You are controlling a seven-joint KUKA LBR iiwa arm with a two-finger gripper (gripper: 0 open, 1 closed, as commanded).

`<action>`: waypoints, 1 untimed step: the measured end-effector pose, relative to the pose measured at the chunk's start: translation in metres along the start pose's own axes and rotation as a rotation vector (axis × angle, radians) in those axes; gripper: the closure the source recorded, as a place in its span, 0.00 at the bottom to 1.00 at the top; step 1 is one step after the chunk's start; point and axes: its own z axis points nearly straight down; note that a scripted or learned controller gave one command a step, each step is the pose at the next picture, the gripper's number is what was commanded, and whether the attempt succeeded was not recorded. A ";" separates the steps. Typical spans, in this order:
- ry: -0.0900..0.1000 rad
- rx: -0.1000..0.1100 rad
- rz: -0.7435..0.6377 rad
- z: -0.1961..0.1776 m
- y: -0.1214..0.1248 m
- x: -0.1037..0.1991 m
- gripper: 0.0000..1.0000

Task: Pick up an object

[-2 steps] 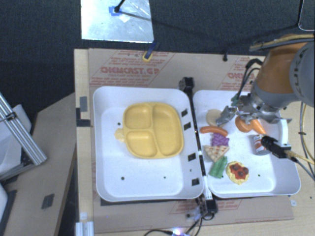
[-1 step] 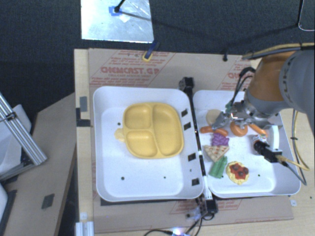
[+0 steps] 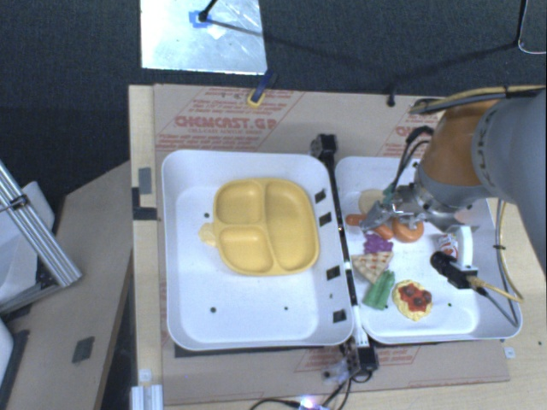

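Note:
My gripper [image 3: 379,218] hangs low over the upper left part of the right bin [image 3: 487,319], with the arm reaching in from the right. Right beside it lie an orange-red round toy food [image 3: 408,231], a beige piece [image 3: 370,200] and a small red piece [image 3: 355,220]. Just below are purple grapes [image 3: 377,245], a tan waffle wedge [image 3: 372,266], a green pickle [image 3: 379,289] and a yellow pizza piece with red topping [image 3: 413,300]. I see nothing lifted off the bin floor.
The left bin [image 3: 184,314] holds a yellow divided plate [image 3: 261,226] near its middle. A black divider with clips [image 3: 335,229] runs between the two bins. The bench's cardboard top [image 3: 222,118] extends behind them.

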 end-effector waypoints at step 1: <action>-0.007 -0.011 0.001 -0.013 0.002 -0.003 1.00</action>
